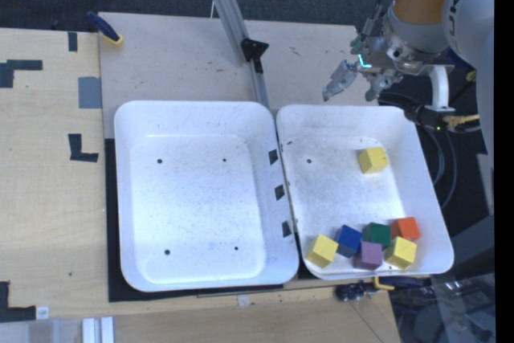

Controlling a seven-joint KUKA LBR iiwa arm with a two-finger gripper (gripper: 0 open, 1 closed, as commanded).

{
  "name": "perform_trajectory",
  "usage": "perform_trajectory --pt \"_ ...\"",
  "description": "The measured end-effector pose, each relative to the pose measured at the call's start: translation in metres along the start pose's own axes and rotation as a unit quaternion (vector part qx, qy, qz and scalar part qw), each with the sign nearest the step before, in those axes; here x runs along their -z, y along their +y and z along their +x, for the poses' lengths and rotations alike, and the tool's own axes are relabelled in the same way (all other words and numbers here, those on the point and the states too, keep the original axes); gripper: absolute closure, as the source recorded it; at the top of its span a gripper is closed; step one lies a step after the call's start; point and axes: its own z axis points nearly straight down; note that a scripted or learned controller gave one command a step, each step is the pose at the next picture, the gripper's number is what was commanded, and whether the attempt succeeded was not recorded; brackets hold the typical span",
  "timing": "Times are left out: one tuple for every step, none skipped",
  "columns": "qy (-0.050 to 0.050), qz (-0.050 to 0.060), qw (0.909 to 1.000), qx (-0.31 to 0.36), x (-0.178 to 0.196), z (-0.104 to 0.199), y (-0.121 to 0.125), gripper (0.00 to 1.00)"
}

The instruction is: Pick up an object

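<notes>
Yellow cube (372,160) lies untouched in the right bin (418,165); the gripper (356,86), fingers spread and grasping nothing, hovers beyond the bin's far rim. Pick not begun.

The surface (48,173) was pale wood with dark tape marks toward its left. Two shallow white bins sat on it side by side, touching: the left bin (120,173) over a black mat (111,253), the right bin (418,149) beside it. A blue-and-yellow clamp (104,28) lay at the surface's far edge.
</notes>
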Motion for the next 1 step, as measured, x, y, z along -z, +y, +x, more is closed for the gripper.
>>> perform_trajectory --pt "-0.001 -0.002 1.0 0.0 0.0031 -0.0001 0.0007 0.0"
